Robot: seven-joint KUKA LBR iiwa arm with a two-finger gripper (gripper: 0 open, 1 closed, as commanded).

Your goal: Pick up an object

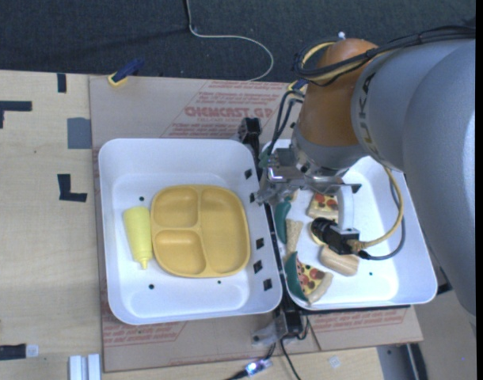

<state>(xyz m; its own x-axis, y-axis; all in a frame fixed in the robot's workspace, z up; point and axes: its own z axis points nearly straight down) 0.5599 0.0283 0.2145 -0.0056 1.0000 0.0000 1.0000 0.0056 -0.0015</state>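
The grey two-finger gripper (283, 187) hovers over the right white plastic bin (400, 279); I cannot tell its state. Toy pizza slices (311, 279) lie near below it. Descend centred on one slice, clear of the wall.

End effector (283, 187) low, arm bent over.

A flat brown cardboard sheet (218, 113) with red print lies on the bench (36, 212) beneath both bins, and black tape marks (67, 188) dot the pale bench top toward nine o'clock. At eleven o'clock a small yellow and blue clip (125, 72) sits at the cardboard's corner. A thin white cable (226, 38) loops over the dark carpet (83, 14) toward twelve o'clock.
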